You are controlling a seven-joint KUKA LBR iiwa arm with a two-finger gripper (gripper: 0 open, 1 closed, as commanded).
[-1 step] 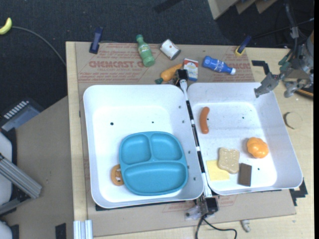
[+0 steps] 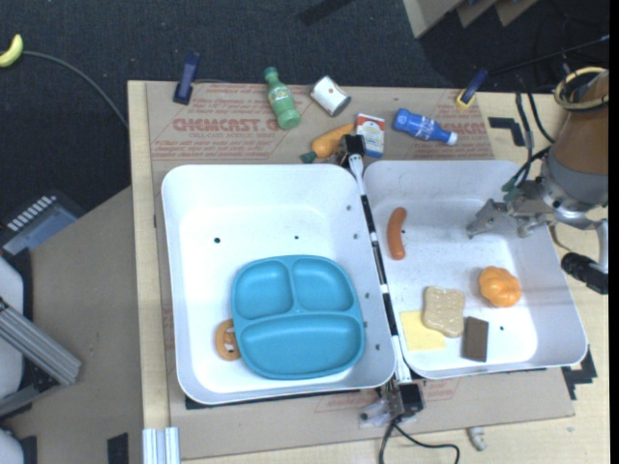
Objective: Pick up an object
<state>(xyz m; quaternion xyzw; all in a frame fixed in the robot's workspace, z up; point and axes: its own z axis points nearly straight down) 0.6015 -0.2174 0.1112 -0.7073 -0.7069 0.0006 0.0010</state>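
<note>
My gripper (image 2: 502, 226) hangs over the upper right part of the right bin (image 2: 445, 187), its fingers spread and nothing between them. Lower in this bin lie an orange fruit (image 2: 499, 286), a tan cracker (image 2: 444, 310), a yellow cheese slice (image 2: 416, 333) and a brown chocolate bar (image 2: 475, 338). A red sausage (image 2: 397, 232) lies near the bin's left wall, well left of the gripper. The fruit sits just below the gripper, apart from it.
The left bin (image 2: 251, 201) holds a blue divided plate (image 2: 295, 315) and a pretzel (image 2: 226, 341) at its left side. Behind the bins lie a green bottle (image 2: 282, 100), a white can (image 2: 330, 95), a small carton (image 2: 369, 133) and a blue bottle (image 2: 424, 127).
</note>
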